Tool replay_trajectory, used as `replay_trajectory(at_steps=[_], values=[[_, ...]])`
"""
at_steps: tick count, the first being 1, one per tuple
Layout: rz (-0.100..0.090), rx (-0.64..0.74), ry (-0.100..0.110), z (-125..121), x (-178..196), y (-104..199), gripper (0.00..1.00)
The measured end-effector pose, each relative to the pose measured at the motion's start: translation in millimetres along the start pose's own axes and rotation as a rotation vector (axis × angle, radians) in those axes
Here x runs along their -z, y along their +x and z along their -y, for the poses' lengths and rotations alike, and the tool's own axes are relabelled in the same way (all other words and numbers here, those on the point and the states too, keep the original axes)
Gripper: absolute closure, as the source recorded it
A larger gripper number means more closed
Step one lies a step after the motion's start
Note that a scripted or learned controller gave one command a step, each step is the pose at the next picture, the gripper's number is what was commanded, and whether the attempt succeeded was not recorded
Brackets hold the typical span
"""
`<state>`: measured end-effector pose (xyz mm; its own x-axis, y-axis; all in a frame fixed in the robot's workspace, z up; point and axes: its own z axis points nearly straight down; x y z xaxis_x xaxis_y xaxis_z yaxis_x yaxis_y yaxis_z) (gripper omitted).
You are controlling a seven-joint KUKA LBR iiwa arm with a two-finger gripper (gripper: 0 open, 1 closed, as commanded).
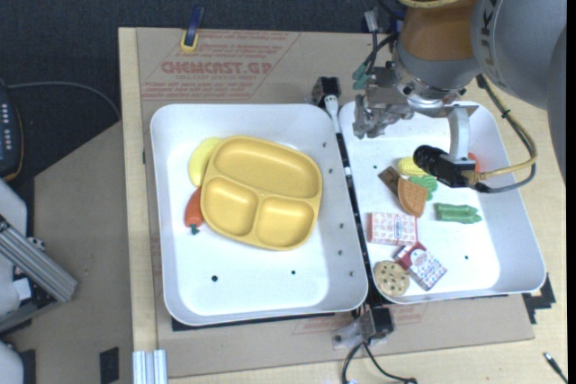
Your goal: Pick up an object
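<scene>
Camera view: left bin (pixel 171 193) holds yellow divided plate (pixel 261 192), orange carrot toy (pixel 193 209) at plate's left edge. Right of plate, right bin (pixel 513 229): cookie (pixel 391 278), taco toy (pixel 413 193), green pea pod (pixel 457 212). Gripper (pixel 371 123) hovers above-right of plate, grip state unclear.

You are looking at the gripper (pixel 371 123) hanging over the far corner of the right bin (pixel 513 261), with nothing between its fingers. Nearer than the gripper in this bin are lying a taco (pixel 412 193), a green piece (pixel 457 212), a cookie (pixel 391 278) and a small packet (pixel 391 228). Beside the right bin, the left bin (pixel 171 193) is holding a yellow divided plate (pixel 261 192) and a carrot (pixel 193 209).
</scene>
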<state>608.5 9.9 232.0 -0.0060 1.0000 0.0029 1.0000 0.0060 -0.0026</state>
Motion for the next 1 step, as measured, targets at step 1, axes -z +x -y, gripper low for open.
replay_trajectory(at_steps=[1], values=[[0.001, -0.002, 0.002, 30.9, 0.4, 52.9, 1.00]])
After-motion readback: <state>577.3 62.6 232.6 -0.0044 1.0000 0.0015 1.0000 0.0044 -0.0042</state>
